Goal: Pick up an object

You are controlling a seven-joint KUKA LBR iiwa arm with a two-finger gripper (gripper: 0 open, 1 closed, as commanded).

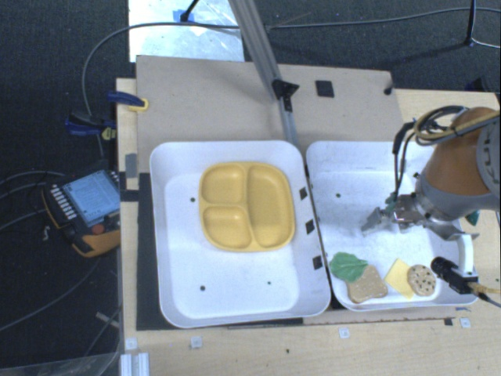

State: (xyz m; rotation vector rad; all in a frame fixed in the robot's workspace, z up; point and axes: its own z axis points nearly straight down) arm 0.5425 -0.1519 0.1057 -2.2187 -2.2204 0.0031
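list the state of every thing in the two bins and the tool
yellow divided plate: upright, in left bin
green leaf: flat, in right bin
bread slice: flat, touching leaf
cheese slice: flat, partly under cookie
cookie: flat
tool: low over right bin, holding nothing

Two bins side by side on bench [235,100]. Left bin [176,288] holds divided plate [246,206], sitting toward its far half. Right bin [344,167]: my arm [462,171] over its right side, my gripper [385,219] hanging mid-bin. Along near edge of right bin, row of four: leaf piece [347,265] leftmost, bread slice [366,286] just beside it, cheese wedge [399,276] next, cookie [421,280] rightmost, overlapping cheese wedge. Handheld device [86,202] lies off bench, well left of left bin.
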